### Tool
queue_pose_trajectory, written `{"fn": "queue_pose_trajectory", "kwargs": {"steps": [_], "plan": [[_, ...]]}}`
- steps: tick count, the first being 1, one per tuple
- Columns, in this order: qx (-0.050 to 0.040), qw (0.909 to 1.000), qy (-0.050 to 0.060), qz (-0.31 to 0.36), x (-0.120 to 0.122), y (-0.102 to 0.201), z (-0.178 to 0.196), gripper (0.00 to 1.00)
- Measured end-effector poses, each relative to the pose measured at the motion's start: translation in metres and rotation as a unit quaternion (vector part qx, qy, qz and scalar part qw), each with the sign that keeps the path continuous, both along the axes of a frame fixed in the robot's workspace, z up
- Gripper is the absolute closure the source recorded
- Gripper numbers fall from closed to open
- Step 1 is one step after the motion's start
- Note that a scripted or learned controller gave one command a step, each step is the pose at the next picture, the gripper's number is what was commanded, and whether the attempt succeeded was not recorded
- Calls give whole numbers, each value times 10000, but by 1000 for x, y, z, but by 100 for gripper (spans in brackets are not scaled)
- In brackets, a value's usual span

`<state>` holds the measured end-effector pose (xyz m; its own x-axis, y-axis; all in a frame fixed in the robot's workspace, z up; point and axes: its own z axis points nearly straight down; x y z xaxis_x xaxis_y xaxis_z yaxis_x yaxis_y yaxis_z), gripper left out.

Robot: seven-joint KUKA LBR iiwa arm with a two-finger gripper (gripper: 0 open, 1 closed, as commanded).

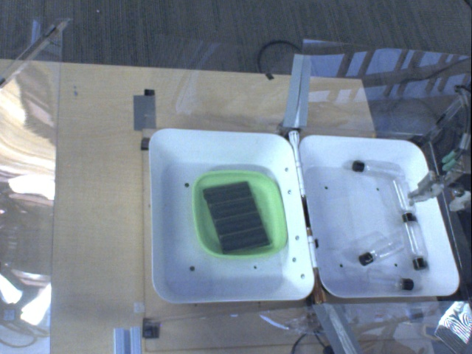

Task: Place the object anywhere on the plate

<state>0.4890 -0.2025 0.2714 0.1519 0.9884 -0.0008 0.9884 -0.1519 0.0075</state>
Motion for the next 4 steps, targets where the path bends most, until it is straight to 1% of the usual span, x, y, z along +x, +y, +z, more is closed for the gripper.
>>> {"fn": "queue_pose_trajectory", "kwargs": {"steps": [1,2,3,4], "plan": [[-6,9992,-2,-404,1,2,25,0],[5,9972,6,-751,0,17,8,0],[-6,9992,-8,-400,1,3,41,0],[-3,9984,2,-560,0,3,27,0]]}}
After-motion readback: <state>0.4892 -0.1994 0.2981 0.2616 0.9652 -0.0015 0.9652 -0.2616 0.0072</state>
